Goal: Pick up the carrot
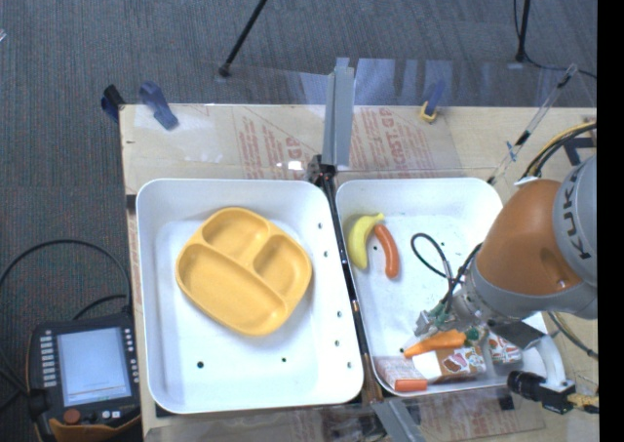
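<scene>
On wooden bench (244, 142) | grey carpet (117, 30) (ribbed) | pincer (450, 323) state unclear, by carrot (437, 341)

A single fixed camera looks down at a slant from above the bench (195, 142), far enough to take in both white bins (156, 235). The arm (531, 250) enters from the right.
</scene>
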`<state>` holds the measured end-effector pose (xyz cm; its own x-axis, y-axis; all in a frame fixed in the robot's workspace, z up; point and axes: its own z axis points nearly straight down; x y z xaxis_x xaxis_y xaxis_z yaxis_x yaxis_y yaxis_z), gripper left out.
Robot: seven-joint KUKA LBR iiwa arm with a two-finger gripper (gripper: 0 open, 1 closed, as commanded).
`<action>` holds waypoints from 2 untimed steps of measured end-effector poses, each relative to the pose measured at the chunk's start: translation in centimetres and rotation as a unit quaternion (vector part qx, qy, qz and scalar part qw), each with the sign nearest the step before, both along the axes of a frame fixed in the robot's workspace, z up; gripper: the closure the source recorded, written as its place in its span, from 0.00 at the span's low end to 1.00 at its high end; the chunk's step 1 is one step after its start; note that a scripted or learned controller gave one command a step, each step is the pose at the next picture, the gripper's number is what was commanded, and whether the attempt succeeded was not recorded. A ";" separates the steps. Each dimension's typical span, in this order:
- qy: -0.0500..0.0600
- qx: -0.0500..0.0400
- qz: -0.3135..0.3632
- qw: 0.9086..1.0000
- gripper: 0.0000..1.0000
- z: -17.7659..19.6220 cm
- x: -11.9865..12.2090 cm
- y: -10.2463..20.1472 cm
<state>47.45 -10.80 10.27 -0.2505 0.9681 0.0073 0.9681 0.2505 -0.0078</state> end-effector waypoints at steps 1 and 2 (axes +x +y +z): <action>0.000 0.000 -0.001 1.000 0.00 0.0 0.0 0.0; -0.003 -0.002 0.001 1.000 0.00 -1.6 0.1 -3.9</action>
